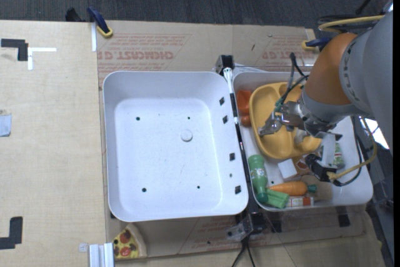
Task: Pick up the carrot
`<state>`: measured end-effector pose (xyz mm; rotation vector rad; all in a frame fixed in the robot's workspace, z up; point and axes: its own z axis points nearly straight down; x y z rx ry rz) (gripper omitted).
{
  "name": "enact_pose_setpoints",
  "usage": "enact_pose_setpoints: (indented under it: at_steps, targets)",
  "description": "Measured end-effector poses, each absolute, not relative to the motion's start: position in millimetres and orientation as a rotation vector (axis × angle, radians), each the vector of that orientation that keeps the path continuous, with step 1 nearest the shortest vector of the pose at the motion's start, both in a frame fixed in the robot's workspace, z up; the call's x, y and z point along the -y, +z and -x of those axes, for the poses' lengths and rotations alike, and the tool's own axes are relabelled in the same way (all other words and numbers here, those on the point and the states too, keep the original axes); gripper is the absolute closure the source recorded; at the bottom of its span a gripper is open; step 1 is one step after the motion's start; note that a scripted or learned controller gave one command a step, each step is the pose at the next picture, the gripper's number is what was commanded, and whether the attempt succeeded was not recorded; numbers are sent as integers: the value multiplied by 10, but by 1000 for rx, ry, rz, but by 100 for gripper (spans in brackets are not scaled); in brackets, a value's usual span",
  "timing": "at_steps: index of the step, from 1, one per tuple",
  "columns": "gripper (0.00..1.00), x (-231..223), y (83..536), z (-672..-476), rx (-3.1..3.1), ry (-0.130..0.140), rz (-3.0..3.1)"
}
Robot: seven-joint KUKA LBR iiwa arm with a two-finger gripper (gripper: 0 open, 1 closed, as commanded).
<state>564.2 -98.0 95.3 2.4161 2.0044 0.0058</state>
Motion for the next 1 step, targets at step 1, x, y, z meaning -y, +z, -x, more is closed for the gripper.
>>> enact_pose_setpoints:
  at_steps: [1]
  targets:
    - [0,1314,1003,-6139,-1769,12,-2591]
